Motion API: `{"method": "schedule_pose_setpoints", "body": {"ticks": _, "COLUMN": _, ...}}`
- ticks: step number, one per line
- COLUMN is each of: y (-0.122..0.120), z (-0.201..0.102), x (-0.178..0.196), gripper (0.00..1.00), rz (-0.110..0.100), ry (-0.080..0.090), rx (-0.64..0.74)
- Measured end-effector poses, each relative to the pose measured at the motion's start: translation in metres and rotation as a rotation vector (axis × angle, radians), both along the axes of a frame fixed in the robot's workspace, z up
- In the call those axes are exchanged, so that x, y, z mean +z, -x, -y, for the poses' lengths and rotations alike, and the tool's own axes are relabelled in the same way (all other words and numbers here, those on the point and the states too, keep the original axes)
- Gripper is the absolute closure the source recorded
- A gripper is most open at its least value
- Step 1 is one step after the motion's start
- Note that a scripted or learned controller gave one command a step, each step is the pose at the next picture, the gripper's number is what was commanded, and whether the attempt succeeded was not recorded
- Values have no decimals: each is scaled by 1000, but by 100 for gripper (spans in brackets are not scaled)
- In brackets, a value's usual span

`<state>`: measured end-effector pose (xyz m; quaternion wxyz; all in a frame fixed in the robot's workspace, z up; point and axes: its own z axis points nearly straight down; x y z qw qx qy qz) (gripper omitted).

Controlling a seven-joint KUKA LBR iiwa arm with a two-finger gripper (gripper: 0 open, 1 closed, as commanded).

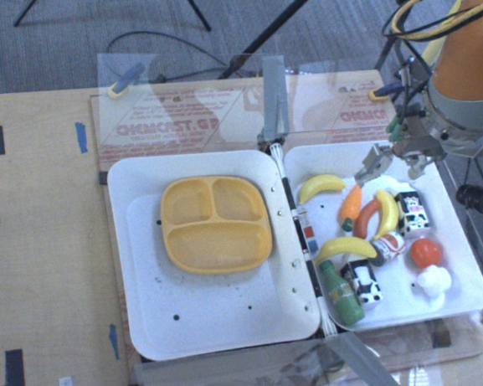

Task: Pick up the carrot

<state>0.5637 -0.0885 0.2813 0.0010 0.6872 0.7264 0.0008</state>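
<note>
I see the small orange plastic carrot (351,203) lying in the right white bin (469,248) among 3 bananas. The metal end effector (397,160) hovers above, fingers spread, gripping nothing.

The carrot (351,204) is small and orange, with a green tip at its lower end. It lies tilted in the right bin (473,294), between bananas.

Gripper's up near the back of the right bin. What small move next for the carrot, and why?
Probably shift the gripper toward the carrot and lower it: it hangs open above the bin's back edge, while the carrot lies between two bananas.
</note>
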Motion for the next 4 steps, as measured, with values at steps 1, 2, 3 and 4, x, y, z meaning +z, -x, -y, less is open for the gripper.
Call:
{"method": "schedule_pose_setpoints", "body": {"ticks": 1, "y": -25, "z": 17, "x": -185, "gripper": 0, "rz": -2, "ry": 0, "rx": -169}}
{"method": "schedule_pose_setpoints", "body": {"ticks": 2, "y": -25, "z": 17, "x": -175, "gripper": 100, "rz": -1, "ry": 0, "rx": -172}}
{"method": "schedule_pose_setpoints", "body": {"ticks": 3, "y": -22, "z": -4, "x": -97, "gripper": 100, "rz": 1, "ry": 1, "rx": 50}}
{"method": "schedule_pose_setpoints", "body": {"ticks": 4, "y": 52, "z": -69, "x": -98, "gripper": 100, "rz": -9, "ry": -2, "rx": -218}}
